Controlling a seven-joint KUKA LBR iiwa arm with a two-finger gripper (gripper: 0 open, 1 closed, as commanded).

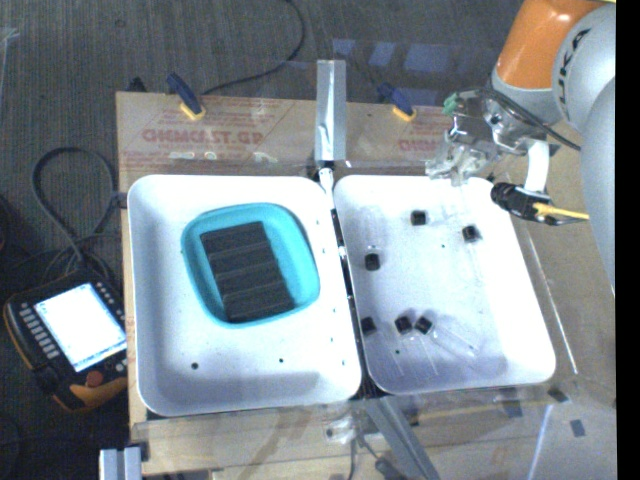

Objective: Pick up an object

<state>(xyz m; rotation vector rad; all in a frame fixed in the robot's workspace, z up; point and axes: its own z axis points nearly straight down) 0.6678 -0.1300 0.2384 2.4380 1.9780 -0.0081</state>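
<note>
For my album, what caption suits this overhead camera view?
Grey-and-orange arm's gripper hovers over the right white bin of small black blocks; left bin holds a blue tray.

Light: bright and even from above | Glare: white bins point(240, 383) nearly blown out, sheen on the clear film in the right bin | Shadows: soft, short, under bin rims | Focus: slightly soft overall, arm point(560, 38) at far right blurred | Floor: dim, grainy

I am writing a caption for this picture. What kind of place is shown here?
Probably a robotics lab or test bench: a robot arm over two white bins, a handheld control screen beside them, and blue clamps on the board.
</note>
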